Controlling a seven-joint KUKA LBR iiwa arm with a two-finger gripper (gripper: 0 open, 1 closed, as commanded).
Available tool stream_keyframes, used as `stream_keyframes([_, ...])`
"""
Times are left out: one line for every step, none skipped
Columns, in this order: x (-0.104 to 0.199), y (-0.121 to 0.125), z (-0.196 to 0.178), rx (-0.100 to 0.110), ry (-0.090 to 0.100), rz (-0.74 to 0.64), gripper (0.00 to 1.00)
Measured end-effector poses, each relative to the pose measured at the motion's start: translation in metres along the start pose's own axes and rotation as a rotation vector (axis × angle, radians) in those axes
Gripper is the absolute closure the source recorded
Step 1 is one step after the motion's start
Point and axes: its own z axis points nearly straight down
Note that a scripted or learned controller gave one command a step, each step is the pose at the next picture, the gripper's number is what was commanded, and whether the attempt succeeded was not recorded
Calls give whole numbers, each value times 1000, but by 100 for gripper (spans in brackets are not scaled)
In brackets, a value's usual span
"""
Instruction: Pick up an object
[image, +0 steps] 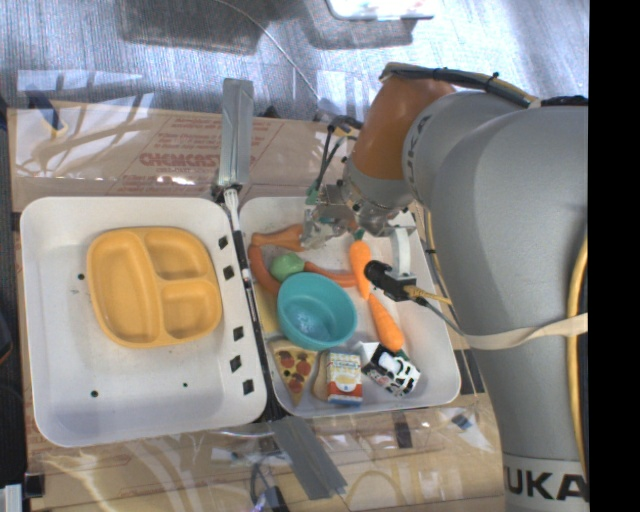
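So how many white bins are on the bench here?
2. The left bin holds a yellow divided plate. The right bin holds the toys, with the arm over its far end, so some contents may be hidden.

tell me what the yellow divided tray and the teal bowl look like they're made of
Yellow divided tray: probably moulded plastic, one even colour, rounded compartment walls, a soft semi-matte sheen.
Teal bowl: likely plastic too, smooth and a bit glossier, with a pale highlight inside; a thin uniform rim. Glazed ceramic can't be ruled out from the look alone.
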Motion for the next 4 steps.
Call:
stream_keyframes([-31, 0, -51, -12, -6, -179, 100])
stream_keyframes([-31, -1, -49, -10, -5, -178, 0])
stream_keyframes([-64, 0, 30, -7, -4, -210, 0])
stream_keyframes([-75, -49, 30, -5, -2, 113, 0])
